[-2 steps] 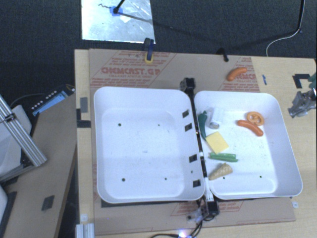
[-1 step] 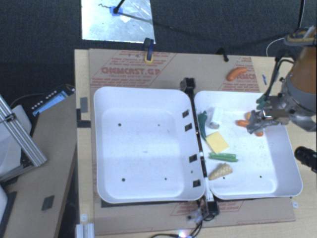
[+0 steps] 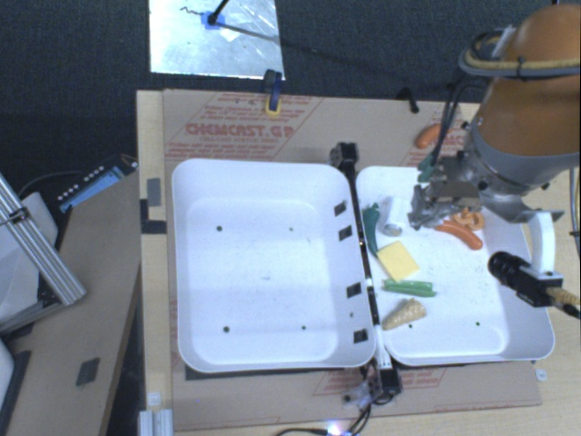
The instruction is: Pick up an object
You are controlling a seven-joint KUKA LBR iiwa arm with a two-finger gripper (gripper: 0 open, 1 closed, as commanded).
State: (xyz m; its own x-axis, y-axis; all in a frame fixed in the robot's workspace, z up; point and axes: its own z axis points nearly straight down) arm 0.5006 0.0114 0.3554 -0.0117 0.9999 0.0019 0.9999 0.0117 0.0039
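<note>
The jaws [image 3: 425, 209] hang low over the upper middle of the right bin [image 3: 472, 339], carried by the arm [image 3: 531, 89] that reaches in from the right. Whether they are spread or pressed together I cannot tell; the metal parts blur into one dark cluster, and nothing shows between them.

Several small things lie in that bin. Closest is a small grey piece [image 3: 388, 216], just to the left of the jaws and standing roughly upright in the view. An orange carrot-like thing [image 3: 461, 234] lies just to their right and slightly below, its long axis slanting down toward the right. A yellow block [image 3: 398, 261] sits below and to the left, a green pod [image 3: 408, 287] lies nearly level below that, and a pale cone [image 3: 404, 313] rests lower still, near the bin's front. A darker green piece [image 3: 371, 222] runs along the left wall.

My guess is the grey piece or the orange thing is the target, since both flank the jaws; either calls for a short sideways shift before closing. The left bin [image 3: 263, 262] holds nothing to grasp.
</note>
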